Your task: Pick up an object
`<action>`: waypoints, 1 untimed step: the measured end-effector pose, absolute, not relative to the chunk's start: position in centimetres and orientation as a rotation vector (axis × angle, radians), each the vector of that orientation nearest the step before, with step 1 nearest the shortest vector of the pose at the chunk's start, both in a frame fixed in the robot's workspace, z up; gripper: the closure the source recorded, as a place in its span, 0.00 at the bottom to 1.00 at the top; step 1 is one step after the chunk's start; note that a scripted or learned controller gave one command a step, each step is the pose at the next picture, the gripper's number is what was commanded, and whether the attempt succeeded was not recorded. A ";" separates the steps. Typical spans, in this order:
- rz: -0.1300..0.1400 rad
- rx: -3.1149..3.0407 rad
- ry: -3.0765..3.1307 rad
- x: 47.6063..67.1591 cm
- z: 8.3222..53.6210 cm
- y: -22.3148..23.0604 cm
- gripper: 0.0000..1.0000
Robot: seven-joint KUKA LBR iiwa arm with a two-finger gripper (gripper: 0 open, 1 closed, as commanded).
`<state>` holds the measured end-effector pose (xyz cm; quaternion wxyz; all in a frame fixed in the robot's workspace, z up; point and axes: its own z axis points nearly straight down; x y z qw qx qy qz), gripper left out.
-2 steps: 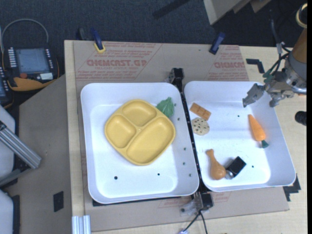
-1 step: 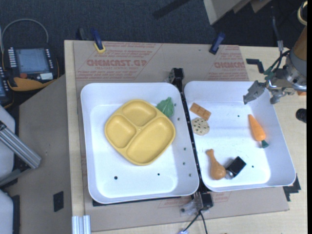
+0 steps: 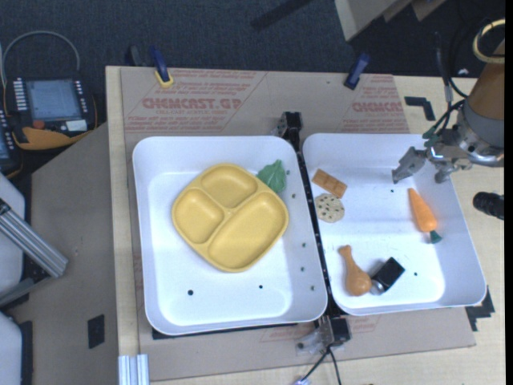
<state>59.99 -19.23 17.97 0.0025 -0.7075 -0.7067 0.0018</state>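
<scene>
My gripper (image 3: pixel 423 167) hangs over the far right part of the right bin (image 3: pixel 377 147), fingers spread open with nothing between them. An orange carrot (image 3: pixel 422 212) lies just below it in the bin. Further left lie a brown cracker (image 3: pixel 329 184) and a round cookie (image 3: pixel 329 208). Near the front of the bin sit a toy chicken drumstick (image 3: pixel 353 271) and a small black block (image 3: pixel 388 273), touching each other.
The left bin (image 3: pixel 160 175) holds a yellow divided plate (image 3: pixel 231 216) with a green leafy piece (image 3: pixel 274 176) at its far right edge. A teach pendant (image 3: pixel 50 107) lies off the bench at the left. Clamps stand at the board's far edge.
</scene>
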 end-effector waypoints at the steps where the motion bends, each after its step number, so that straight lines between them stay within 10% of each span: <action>1: 0.006 -2.217 -2.216 59.5 11.7 -18.8 0.00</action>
